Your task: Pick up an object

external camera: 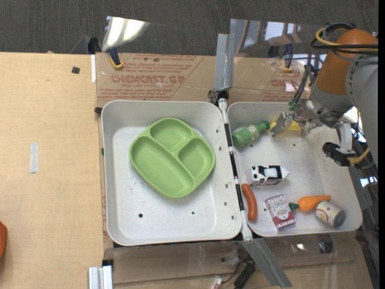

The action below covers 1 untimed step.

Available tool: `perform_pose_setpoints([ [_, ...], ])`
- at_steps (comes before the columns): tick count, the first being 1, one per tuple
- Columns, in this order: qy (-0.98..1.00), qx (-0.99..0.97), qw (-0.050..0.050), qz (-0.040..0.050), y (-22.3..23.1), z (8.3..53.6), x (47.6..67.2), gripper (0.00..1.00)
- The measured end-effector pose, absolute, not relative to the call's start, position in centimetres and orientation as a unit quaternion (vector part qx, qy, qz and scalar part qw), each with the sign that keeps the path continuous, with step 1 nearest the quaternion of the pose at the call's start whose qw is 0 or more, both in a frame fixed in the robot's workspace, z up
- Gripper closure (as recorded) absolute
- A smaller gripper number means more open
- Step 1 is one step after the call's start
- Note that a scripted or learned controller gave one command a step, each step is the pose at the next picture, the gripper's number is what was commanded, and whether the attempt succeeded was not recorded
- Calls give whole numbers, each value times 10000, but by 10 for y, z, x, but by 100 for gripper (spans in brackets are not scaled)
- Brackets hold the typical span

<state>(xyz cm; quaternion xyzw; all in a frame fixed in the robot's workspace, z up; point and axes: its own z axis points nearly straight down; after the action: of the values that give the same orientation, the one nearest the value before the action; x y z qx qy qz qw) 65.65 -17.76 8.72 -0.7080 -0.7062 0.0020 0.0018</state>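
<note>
Green bottle is lying on its side at the far left of the right bin, cap end pointing right toward the gripper, base nearly touching the wall between the bins. It is looking like the likeliest target since the gripper is sitting just beside its cap end, low in the far part of that bin. Judging by looks: a light toy plastic bottle, stiff, smooth and rounded, so it is probably going to roll or slip; best hold is across the fat body, fingers squeezing the sides, not the thin neck. Whether the fingers are apart or closed is not clear here, too small and cluttered with yellow bits around the tip; nothing is visibly sitting between them. Other things in the right bin: a black-and-white milk carton lying mid-bin, a red sausage along the near left wall, a small red box near it, an orange carrot touching a beige can at the near right. Left bin is holding a green divided plate, tilted a bit, roughly centred. The arm, grey with an orange band, is reaching in from the far right. Pick is not yet made.
</note>
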Motion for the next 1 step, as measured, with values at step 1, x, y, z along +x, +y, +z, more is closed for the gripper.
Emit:
perform_pose_setpoints([
  [1,-7069,-7074,18,23,-151,87,658,0],
])
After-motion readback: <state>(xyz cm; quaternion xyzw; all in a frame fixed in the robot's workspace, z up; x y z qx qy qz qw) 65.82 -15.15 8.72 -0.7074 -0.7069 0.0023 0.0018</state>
